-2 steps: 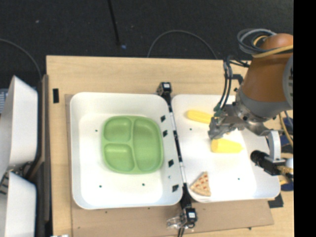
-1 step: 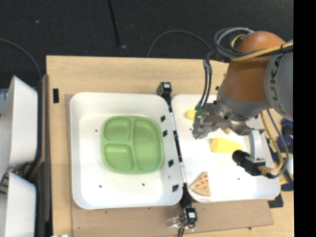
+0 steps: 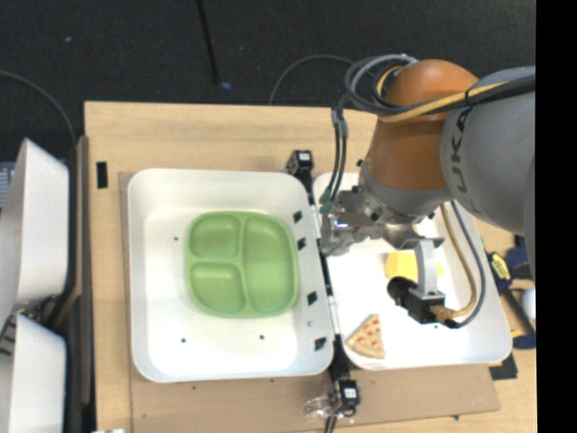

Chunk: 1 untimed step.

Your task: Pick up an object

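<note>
A pizza slice [image 3: 367, 338] lies at the near left corner of the right bin [image 3: 491, 345]. A yellow block [image 3: 398, 264] sits in the middle of that bin, partly hidden behind the arm's hardware. My gripper [image 3: 341, 225] hangs below the orange wrist over the right bin's left edge, close to the divider between the bins. It stands left of the yellow block and beyond the pizza slice, with the wrist covering most of it.
A green divided plate [image 3: 242, 262] lies in the middle of the left bin [image 3: 153, 206]. The grey and orange arm [image 3: 433, 124] covers the far part of the right bin. Wooden bench [image 3: 198, 129] surrounds both bins.
</note>
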Motion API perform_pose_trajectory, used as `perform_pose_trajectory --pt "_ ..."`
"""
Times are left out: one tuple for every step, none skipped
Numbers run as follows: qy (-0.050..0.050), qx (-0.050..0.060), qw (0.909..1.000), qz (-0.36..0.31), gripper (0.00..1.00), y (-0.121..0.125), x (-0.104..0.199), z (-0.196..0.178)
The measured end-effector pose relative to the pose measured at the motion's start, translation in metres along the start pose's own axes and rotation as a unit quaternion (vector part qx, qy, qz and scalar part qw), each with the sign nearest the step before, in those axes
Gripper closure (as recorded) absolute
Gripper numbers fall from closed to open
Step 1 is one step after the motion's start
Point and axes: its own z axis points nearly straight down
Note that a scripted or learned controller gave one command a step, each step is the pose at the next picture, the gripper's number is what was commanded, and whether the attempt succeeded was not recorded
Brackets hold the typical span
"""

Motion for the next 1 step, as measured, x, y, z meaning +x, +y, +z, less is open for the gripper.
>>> perform_pose_trajectory --pt "0.0 0.0 1.0 -0.001 1.0 -0.0062 0.0541 0.0166"
